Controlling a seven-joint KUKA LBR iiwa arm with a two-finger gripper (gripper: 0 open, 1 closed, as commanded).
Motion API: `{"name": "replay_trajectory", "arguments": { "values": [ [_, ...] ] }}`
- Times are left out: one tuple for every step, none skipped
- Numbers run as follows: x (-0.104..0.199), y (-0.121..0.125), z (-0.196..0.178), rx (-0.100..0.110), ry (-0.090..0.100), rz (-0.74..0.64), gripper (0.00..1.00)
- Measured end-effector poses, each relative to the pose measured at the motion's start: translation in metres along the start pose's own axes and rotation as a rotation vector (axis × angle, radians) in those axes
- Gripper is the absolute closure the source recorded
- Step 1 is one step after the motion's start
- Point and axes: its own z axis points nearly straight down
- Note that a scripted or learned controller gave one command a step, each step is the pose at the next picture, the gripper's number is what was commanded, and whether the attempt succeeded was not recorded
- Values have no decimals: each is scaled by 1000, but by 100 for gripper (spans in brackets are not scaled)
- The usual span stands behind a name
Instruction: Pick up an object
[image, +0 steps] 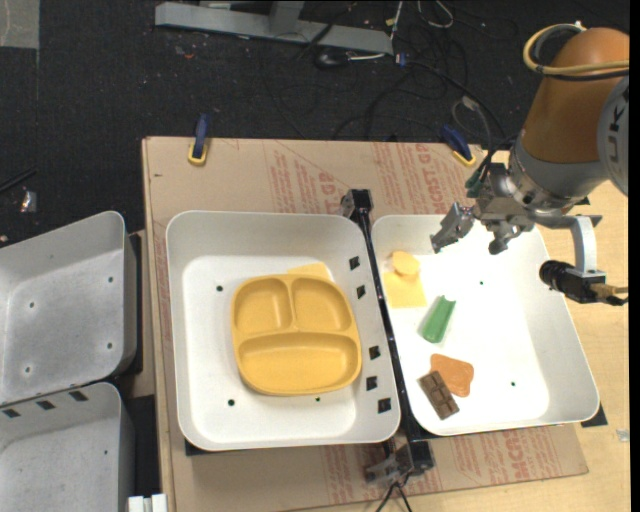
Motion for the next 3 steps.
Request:
{"name": "replay_trajectory", "arguments": {
  "values": [
    [0, 2, -6, -11, -1, -2, 0],
    [-7, -5, 45, -6, -1, 1, 0],
    [-14, -1, 104, -6, -1, 1, 0]
  ]
}}
